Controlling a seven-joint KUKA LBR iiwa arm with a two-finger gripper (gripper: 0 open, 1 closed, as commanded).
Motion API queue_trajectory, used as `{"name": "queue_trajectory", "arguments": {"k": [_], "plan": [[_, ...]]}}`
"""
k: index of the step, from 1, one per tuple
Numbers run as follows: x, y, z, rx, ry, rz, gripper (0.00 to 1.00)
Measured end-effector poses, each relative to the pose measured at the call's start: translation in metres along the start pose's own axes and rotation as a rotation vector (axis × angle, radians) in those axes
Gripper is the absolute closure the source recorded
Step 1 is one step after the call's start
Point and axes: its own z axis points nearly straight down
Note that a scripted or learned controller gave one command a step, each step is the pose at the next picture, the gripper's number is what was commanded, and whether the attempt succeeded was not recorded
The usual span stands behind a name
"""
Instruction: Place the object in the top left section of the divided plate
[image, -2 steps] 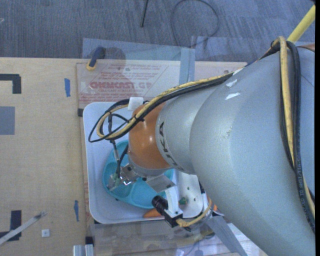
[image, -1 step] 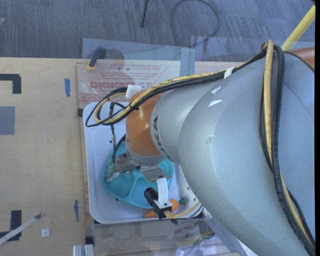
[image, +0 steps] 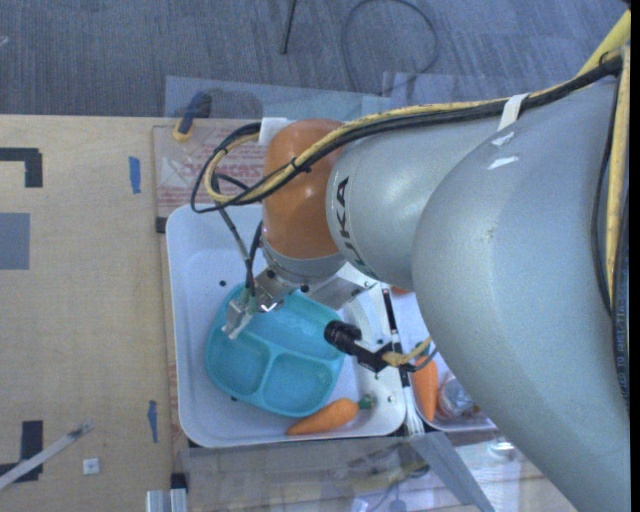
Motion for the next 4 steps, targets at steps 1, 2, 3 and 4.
{"name": "queue_trajectory", "arguments": {"k": [1, 2, 3, 4], "plan": [[-0.017, 0.031, 0.044, -0.018, -0.012, -0.421, 0.0], [0.015, 0.0, 0.043, -0.022, -0.016, 0.117, 0.0], [0.035, -0.062, 0.042, -0.041, -0.007, 0.567, 0.0], [0.029, -0.024, 0.044, -0.021, -0.005, 0.415, 0.0]]}}
